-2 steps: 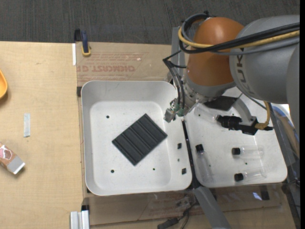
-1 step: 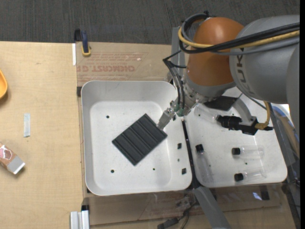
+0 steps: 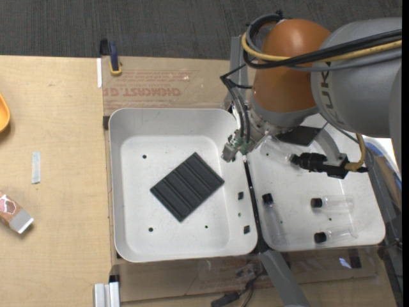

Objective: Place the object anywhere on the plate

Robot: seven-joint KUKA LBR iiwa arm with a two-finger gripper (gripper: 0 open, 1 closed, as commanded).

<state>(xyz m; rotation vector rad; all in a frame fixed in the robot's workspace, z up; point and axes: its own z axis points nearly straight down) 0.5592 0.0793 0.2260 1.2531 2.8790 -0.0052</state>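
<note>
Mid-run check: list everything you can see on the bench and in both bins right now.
plate: 1, dark grey, ribbed, flat in the middle of the left bin
left bin: 1, white, bench centre
right bin: 1, white, beside the left bin
vials: 2, clear with black caps, lying in the right bin
small block: 1, black, right bin near the dividing wall
strip: 1, pale grey, bench left of the bins
packet: 1, brown and white, bench's left edge
orange item: 1, orange, cut off at the left edge
clamp: 1, dark blue, bench's far edge
arm: 1, grey with orange band, from the right
gripper: 1, over the wall between the bins
</note>
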